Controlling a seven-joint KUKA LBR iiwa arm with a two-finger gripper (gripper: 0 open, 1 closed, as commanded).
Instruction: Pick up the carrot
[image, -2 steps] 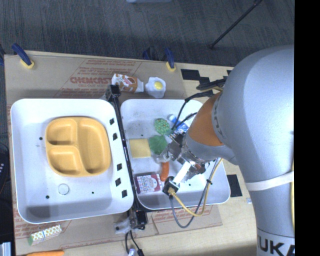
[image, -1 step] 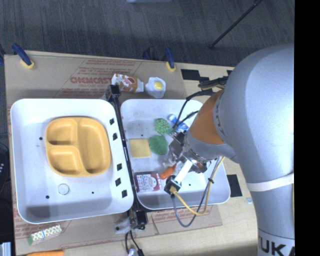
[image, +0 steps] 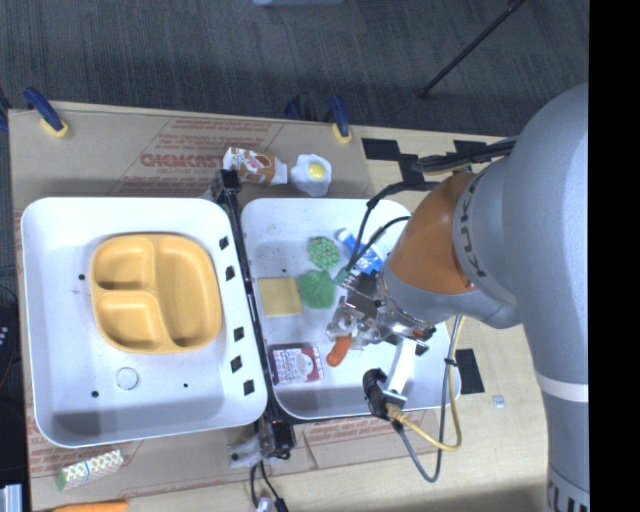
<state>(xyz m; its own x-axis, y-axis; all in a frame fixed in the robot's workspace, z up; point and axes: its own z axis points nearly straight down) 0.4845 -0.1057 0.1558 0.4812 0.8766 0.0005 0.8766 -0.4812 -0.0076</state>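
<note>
Grey arm casing and its orange band (image: 435, 240) stood closest to the lens, coming in from the right and hanging over the right bin (image: 262, 225). Below the wrist the pincer (image: 350, 325) sat low in that bin, but its tips were lost in a tangle of metal and shadow, so I could not tell how they stood.

Just under it lay the carrot (image: 339, 351), a small orange piece on the bin floor, touching or nearly touching the pincer's lower edge, with a red-and-white packet (image: 296, 364) just to its left. A yellow cheese slice (image: 279, 296) and two green vegetables (image: 320, 272) lay farther up the same bin. The left bin (image: 40, 300) held a yellow divided tray (image: 155, 292).

By its look the carrot was probably a light, stiff plastic toy, smooth and tapered, so likely to squirt out of a pinch near the thin end. A hold across the thicker middle seemed safest.
</note>
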